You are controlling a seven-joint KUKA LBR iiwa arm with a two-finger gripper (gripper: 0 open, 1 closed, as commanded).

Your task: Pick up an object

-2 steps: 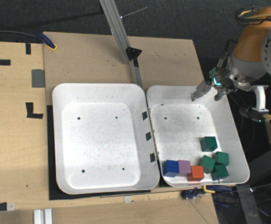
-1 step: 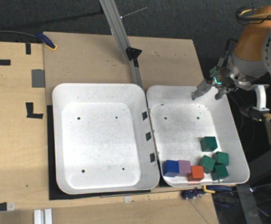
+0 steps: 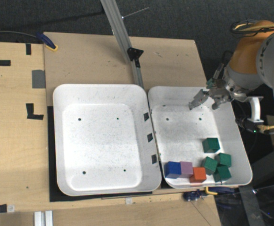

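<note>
The gripper point(image 3: 203, 101) hangs over the far end of the right bin point(image 3: 184, 135), fingers spread apart with nothing between them. All the pickable pieces sit well away from it in that bin's near corner: a blue block point(image 3: 173, 168), a purple block point(image 3: 186, 168) and an orange block point(image 3: 199, 174) touching in a row, with 4 green blocks point(image 3: 211, 144) clustered just beside them on the right. The left bin point(image 3: 101, 138) lies alongside.
</note>
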